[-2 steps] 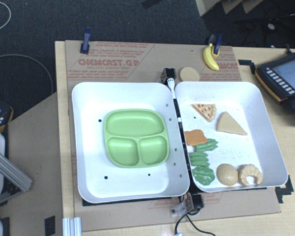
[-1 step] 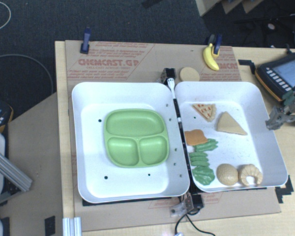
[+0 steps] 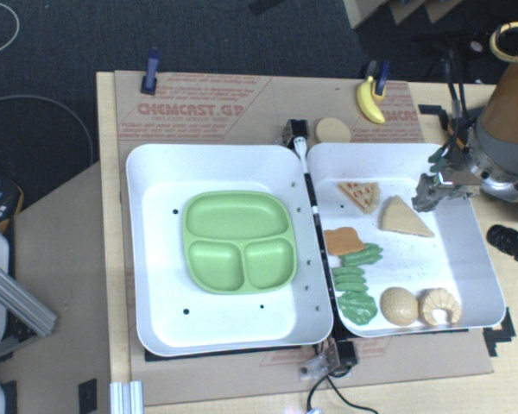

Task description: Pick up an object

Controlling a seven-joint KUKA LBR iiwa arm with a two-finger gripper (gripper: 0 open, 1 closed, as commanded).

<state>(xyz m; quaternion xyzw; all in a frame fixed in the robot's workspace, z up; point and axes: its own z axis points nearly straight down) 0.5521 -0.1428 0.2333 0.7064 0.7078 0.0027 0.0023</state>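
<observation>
The right bin [image 3: 466, 257] holds several toy foods: a waffle-patterned pizza slice [image 3: 360, 195], a pale cheese wedge [image 3: 403, 218], an orange piece [image 3: 343, 241], green pea pods [image 3: 356, 280], a round bun [image 3: 398, 305] and a croissant [image 3: 439, 306]. My gripper [image 3: 430, 191] hangs over the upper right part of this bin, just right of and above the cheese wedge. Nothing shows between its fingers.
The left bin [image 3: 155, 231] carries a green three-compartment plate [image 3: 239, 241]. A toy banana [image 3: 370, 103] and a tan round piece [image 3: 332, 130] lie on the cardboard behind the bins. A blue clamp [image 3: 151, 70] grips the board's back left edge.
</observation>
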